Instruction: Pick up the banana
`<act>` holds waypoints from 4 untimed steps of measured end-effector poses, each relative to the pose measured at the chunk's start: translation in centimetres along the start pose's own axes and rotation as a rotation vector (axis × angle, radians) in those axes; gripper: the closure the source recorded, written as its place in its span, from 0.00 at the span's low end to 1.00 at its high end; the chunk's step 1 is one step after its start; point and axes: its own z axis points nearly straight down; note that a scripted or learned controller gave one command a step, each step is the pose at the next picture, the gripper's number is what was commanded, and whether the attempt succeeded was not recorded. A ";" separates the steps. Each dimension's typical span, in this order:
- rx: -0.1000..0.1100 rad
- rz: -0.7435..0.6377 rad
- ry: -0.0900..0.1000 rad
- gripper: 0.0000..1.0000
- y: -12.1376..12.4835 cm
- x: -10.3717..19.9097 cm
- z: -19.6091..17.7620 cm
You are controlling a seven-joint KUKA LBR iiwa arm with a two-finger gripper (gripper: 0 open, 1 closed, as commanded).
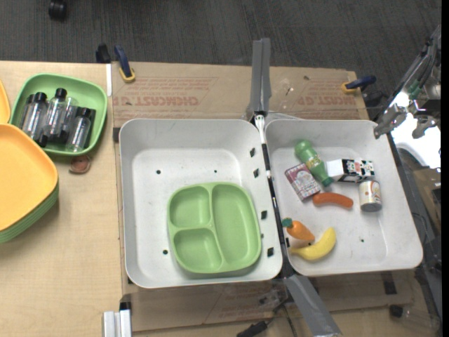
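1. Gripper (403,111) sits at the far right edge of the view, beyond the right bin's upper corner. It is blurred against clutter, so I cannot tell whether it is spread or closed; nothing visibly held.
2. Target: small yellow curved plastic banana (317,246), lying in the shallow white right bin (400,248) near its front left corner, well apart from the gripper.
3. An orange toy carrot (299,230) touches the banana's upper left.
4. Judgement: likely light, stiff, smooth, slightly slippery. Best hold is across the thick middle, clear of the carrot.
5. Left bin (140,188) holds a green divided tray (214,227).
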 end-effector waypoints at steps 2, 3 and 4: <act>-0.028 0.071 -0.007 1.00 -0.4 0.1 15.5; -0.019 0.269 0.017 1.00 -7.2 1.2 17.8; 0.000 0.355 0.002 1.00 -12.5 0.0 18.7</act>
